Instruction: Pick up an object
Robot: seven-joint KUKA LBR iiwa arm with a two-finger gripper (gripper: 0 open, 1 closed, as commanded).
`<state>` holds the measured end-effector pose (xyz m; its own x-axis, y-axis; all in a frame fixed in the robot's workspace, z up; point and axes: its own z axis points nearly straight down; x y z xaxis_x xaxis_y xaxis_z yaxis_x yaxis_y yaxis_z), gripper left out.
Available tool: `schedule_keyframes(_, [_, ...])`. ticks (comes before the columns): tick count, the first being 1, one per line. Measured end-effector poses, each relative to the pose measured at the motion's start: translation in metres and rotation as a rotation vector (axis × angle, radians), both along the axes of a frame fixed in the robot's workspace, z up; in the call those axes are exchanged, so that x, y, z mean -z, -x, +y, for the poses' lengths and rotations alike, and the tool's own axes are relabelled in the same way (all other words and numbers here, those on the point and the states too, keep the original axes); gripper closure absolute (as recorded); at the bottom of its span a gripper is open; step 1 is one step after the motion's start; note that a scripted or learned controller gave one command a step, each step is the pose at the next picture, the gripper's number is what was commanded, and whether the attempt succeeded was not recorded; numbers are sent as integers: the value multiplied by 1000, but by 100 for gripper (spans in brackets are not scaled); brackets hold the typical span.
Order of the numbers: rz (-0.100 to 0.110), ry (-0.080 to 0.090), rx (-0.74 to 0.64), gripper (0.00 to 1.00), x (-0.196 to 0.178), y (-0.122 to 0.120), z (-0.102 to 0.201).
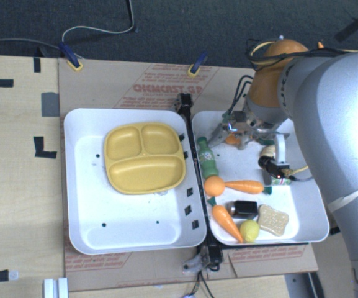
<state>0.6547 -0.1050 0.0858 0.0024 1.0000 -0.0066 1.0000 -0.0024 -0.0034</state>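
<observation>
Arm [327, 104]: grey, reaching in from the right over the right bin's far end.
Left bin [85, 228]: holds a yellow divided plate [145, 157] toward its far side.
Right bin [309, 219]: holds the small items.
Claw [236, 131]: low over the right bin's far left corner, fingers spread, nothing between them.
Bottle [207, 159]: green, along the bin's left wall, just in front of the claw.
Carrots: one [246, 186] mid-bin, one [226, 222] by the near edge.
Bread [273, 220]: near right corner.
Orange [213, 186]: left wall, touching the bottle's end.
Black block [246, 208]: between the carrots.
Lemon [249, 230]: near edge.

Blue-yellow clamps [73, 60] [197, 66] pin cardboard sheet [160, 87]; black cable [126, 8].
</observation>
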Motion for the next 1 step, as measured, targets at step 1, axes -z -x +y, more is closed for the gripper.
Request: schedule_keyframes(1, [7,-5,-1,100,-8,1,2])
